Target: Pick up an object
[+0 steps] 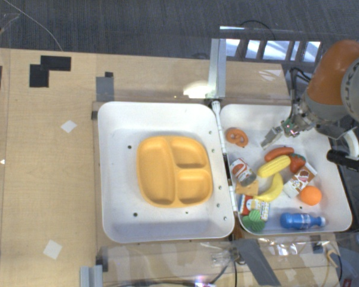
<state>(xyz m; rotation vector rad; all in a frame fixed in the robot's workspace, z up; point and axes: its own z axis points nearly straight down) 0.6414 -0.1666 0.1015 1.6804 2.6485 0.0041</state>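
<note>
White plastic forms the two shallow bins we look down on: the left bin [110,178] holds a yellow three-compartment tray [173,170] near its middle, and the right bin [341,211] holds a jumble of toy food. We see the grey arm with its orange band [335,70] reaching in from the right, its two-finger gripper [277,134] hanging over the upper part of the right bin. Its fingers stand somewhat apart, and we see nothing between them.

Left of the gripper lies a brown pretzel-shaped piece [237,137], apart from the rest. Just below the gripper we find a red sausage [278,154], and beneath it a yellow banana [273,177] curving down toward the bin's middle. A small red-and-white can [242,171] lies beside the banana on the left. To the right sit a white-and-red packet [301,180] and an orange ball [310,195]. Along the near wall a blue plastic bottle [302,221] lies on its side, with a green-and-white carton [256,214] to its left.

The gripper touches none of these, as far as we can tell.
</note>
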